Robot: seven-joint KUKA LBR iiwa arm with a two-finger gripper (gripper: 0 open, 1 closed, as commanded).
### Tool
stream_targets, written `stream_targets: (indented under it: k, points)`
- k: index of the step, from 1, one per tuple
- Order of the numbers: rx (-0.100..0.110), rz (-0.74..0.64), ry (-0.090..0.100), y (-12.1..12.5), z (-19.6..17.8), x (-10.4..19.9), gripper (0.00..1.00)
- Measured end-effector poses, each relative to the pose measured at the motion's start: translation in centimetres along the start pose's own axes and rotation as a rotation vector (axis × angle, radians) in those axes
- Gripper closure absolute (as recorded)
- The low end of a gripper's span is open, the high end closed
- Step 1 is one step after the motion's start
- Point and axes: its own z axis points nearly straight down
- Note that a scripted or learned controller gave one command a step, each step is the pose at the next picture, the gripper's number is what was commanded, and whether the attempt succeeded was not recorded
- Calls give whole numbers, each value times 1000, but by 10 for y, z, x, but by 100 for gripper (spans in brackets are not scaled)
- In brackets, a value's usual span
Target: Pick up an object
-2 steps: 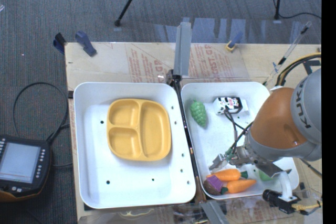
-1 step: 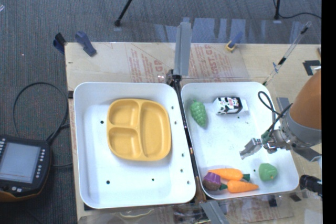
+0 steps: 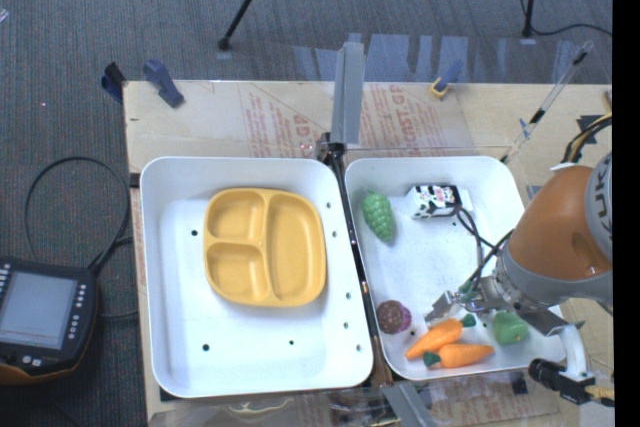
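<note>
Gripper [image 3: 462,301] is hanging low over the near right part of the right white bin [image 3: 490,170], just above two orange plastic toy carrots [image 3: 448,343]; can't tell its state from this angle. Carrots are lying near the bin's near wall, between a dark purple round toy fruit [image 3: 393,317] and a small green toy piece [image 3: 510,328]. Likely light, stiff, slick plastic, so pinching across the thick middle looks best.

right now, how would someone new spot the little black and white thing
Look in the right-hand white bin, toward its far edge. The black and white box lies there, right of the green bumpy fruit. It is the only boxy, two-tone item.
</note>
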Motion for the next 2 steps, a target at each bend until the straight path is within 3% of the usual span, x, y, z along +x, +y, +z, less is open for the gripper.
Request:
stream_targets:
  k: [1, 2]
  points:
    - [-1, 9, 1, 0, -10, -2, 100]
    - [0, 11, 1, -1, -10, -2, 0]
